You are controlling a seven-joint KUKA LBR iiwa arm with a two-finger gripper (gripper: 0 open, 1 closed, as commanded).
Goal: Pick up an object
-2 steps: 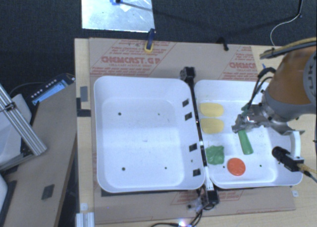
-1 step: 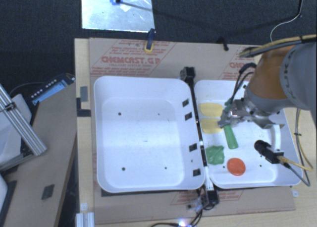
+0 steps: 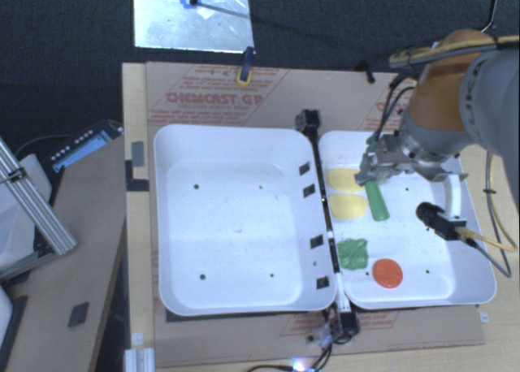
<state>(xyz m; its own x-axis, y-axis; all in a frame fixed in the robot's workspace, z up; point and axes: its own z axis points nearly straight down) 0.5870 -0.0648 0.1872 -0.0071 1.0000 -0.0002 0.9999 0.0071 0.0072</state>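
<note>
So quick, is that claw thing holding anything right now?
Gripper: down in the right bin, right at the top end of the green stick. Whether it is open, closed or gripping cannot be told.

Green stick: elongated, lying slightly slanted in the right bin, upper end directly under the gripper. Two yellow pieces lie just left of it; green lump and orange disc lie below.

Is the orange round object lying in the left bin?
No, the orange round object lies in the right bin, near its front edge, beside the green flat piece.
</note>
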